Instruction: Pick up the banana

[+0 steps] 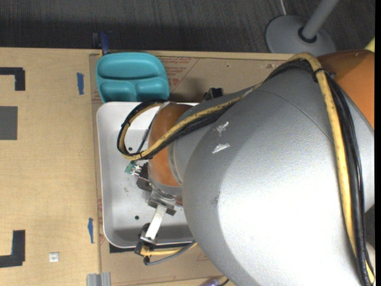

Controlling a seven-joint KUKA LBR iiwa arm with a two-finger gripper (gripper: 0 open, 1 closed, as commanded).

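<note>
My grey arm, with its orange band [161, 142], covers most of the view and reaches down into the left white bin [113, 159]. The gripper [143, 180] sits low over the middle of that bin's floor, seen from behind the wrist. The arm's bulk hides the right part of this bin and whatever lies under the gripper. A yellow cable [128, 130] loops off the wrist over the bin's far half.
A teal moulded plastic piece [132, 76] rests against the far rim of the left bin. The cardboard-coloured bench [47, 159] spreads out to the left with black marks and blue tape tabs. A grey stand base [292, 34] stands on the floor beyond.
</note>
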